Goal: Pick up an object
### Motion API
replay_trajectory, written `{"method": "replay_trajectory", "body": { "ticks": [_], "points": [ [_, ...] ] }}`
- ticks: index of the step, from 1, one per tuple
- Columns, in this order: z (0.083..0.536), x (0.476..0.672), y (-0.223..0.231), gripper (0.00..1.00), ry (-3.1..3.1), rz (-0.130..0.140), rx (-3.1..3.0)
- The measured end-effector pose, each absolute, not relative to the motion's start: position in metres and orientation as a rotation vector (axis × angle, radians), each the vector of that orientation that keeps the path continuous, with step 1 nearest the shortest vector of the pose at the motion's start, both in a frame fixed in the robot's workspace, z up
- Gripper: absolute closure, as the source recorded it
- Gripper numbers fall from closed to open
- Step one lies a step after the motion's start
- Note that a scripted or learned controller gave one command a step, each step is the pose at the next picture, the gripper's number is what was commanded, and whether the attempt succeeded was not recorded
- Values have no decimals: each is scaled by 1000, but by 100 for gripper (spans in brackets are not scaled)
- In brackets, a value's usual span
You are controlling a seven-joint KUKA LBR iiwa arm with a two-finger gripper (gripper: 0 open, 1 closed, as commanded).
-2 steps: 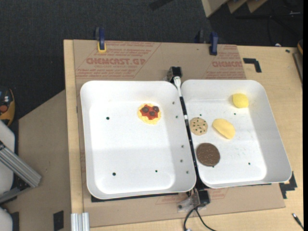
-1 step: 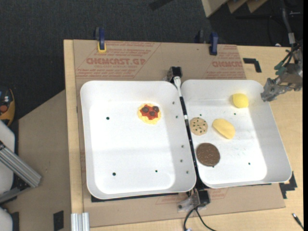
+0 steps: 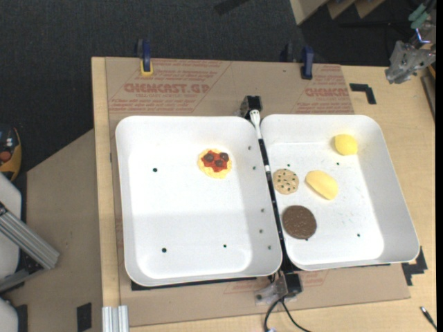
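The left bin [image 3: 138, 206] holds a small toy pizza [image 3: 215, 162], yellow with red and dark toppings, near its far right part. In the right bin [image 3: 387, 206] lie a chocolate-chip cookie [image 3: 285, 180], a dark brown round cookie [image 3: 299, 222], a yellow oblong piece [image 3: 322, 184] and a smaller yellow lump [image 3: 345, 144]. My gripper [image 3: 410, 57] is a grey metal shape at the top right edge of the view, beyond the far right corner of the right bin and well away from every object.
Both bins rest on a brown cardboard sheet [image 3: 208, 88] held by two blue clamps [image 3: 145, 54] at the far edge. A black hinge strip [image 3: 263, 164] runs between the bins. A cable [image 3: 277, 303] leaves the near edge. Metal framing [image 3: 28, 244] stands at the left.
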State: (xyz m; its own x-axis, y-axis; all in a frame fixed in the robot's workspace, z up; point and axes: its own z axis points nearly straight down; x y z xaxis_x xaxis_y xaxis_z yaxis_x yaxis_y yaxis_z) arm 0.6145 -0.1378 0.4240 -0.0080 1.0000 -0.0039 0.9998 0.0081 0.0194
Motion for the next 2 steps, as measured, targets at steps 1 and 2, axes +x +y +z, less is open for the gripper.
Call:
{"method": "replay_trajectory", "body": {
  "ticks": [1, 2],
  "points": [
    [322, 633, -54, 100, 2238, -5, 2218],
    [245, 633, 5, 100, 2235, -8, 2221]
  ]
}}
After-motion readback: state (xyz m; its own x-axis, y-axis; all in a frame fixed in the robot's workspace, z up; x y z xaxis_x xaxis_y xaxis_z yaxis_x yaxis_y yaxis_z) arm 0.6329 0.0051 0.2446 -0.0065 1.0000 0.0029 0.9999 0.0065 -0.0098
